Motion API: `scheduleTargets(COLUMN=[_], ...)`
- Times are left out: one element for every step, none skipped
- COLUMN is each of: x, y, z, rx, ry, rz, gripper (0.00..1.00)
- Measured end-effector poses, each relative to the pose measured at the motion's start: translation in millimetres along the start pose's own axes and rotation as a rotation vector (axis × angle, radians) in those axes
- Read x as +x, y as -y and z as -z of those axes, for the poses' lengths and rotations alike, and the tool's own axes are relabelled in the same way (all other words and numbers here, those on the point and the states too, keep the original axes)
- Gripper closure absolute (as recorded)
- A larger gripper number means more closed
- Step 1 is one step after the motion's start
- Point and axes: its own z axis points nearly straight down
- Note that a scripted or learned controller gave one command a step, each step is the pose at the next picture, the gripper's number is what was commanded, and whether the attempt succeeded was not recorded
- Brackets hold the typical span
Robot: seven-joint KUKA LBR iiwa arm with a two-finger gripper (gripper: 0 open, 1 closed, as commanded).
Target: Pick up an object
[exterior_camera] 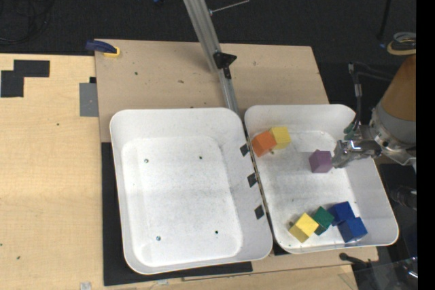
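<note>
In the right bin [367, 180] a purple cube [321, 161] lies near the right wall. My gripper [344, 151] sits just to the cube's right, at its upper edge, very close to or touching it. I cannot tell whether it grips the cube. An orange cube [264, 142] and a yellow cube [280, 138] rest side by side at the bin's back left. At the front lie another yellow cube [304, 227], a green cube [323, 219] and two blue cubes [342, 211] [352, 229].
The left bin [122, 146] stands beside the right one. A slanted metal rail [202, 24] runs from the back down to the gap between the bins. The arm's orange band [404, 92] is at the right edge.
</note>
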Motion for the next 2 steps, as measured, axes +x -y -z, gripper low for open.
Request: scheduleTargets(x=[55,101], y=[11,7], z=[12,18], rx=[0.001,0.000], ry=[-0.004,-0.003], rz=[0.001,0.002], gripper=[1.00,1.00])
